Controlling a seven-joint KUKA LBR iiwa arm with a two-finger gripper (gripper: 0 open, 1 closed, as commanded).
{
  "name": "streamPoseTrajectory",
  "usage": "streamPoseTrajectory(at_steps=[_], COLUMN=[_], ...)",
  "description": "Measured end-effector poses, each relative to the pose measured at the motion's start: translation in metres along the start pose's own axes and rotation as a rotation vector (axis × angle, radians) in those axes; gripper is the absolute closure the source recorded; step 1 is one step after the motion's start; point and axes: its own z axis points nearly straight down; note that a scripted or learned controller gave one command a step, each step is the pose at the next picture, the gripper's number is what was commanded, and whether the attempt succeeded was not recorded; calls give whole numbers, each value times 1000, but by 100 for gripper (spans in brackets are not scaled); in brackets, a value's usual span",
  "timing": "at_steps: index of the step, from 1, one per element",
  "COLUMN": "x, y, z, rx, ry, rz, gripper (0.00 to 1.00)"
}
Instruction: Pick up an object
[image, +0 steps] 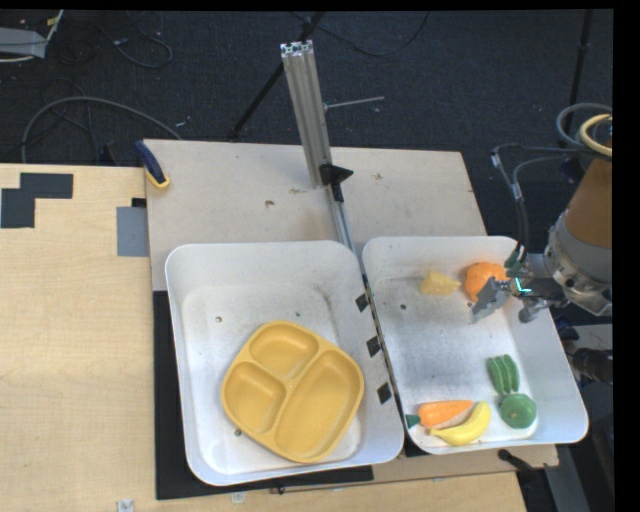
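Note:
In the right bin (440, 345) lie an orange ball-like fruit (482, 276) and a pale yellow piece (438, 284) near the far side. A green pepper-like piece (503, 373), a round green fruit (517, 410), a carrot (444, 411) and a banana (466, 428) sit near the front edge. My gripper (506, 303) hangs over the bin's far right part, open, its two grey fingers (487, 300) spread apart. The orange fruit sits just up-left of the left finger, touching or nearly touching it, not between the fingers.
The left bin (200, 300) holds a yellow three-compartment tray (292, 390). A metal post (308, 110) stands behind the bins. The arm's orange band (592, 205) rises at the right edge.

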Motion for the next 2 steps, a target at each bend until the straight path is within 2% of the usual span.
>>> streamPoseTrajectory(at_steps=[1,2], x=[0,-8], y=[0,3], z=[-1,59], rx=[-1,6], ry=[0,2], rz=[0,1], gripper=[0,0])
